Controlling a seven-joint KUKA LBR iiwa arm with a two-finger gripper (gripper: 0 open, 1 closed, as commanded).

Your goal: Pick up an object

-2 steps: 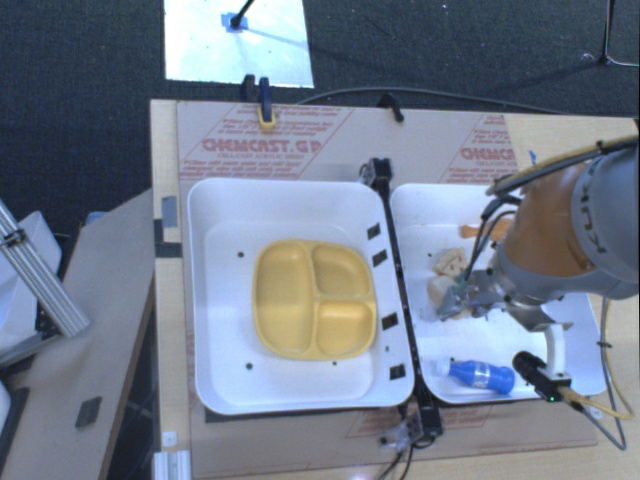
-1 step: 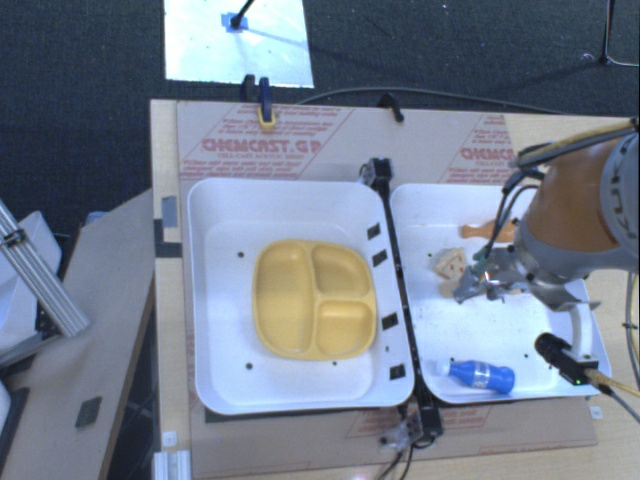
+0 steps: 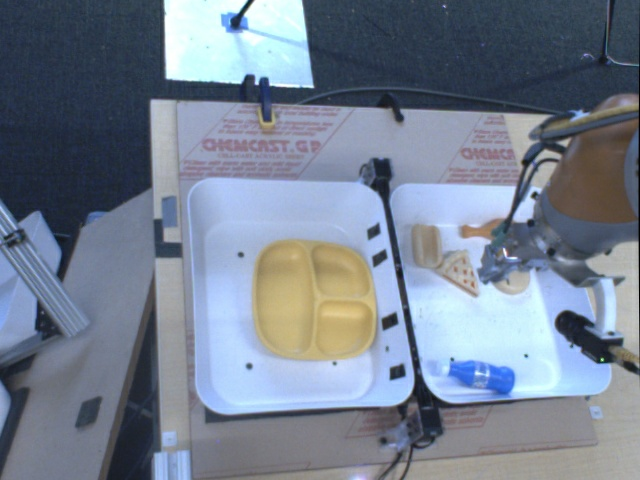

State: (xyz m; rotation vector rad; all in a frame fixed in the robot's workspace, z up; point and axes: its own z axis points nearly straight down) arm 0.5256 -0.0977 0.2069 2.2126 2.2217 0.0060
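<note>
My gripper (image 3: 497,265) hangs low over the right bin (image 3: 440,313), its tip just right of a pizza-slice toy (image 3: 459,271) and over a round tan piece (image 3: 513,283) that it partly hides. A bread-slice toy (image 3: 427,245) lies at the bin's upper left. An orange-handled item (image 3: 478,231) pokes out beside the gripper. A blue bottle (image 3: 481,375) lies near the bin's front edge.
The left bin (image 3: 215,298) holds a yellow divided plate (image 3: 315,299). A black clip strip (image 3: 388,268) runs between the two bins. The arm's grey body (image 3: 590,198) covers the right bin's far right corner.
</note>
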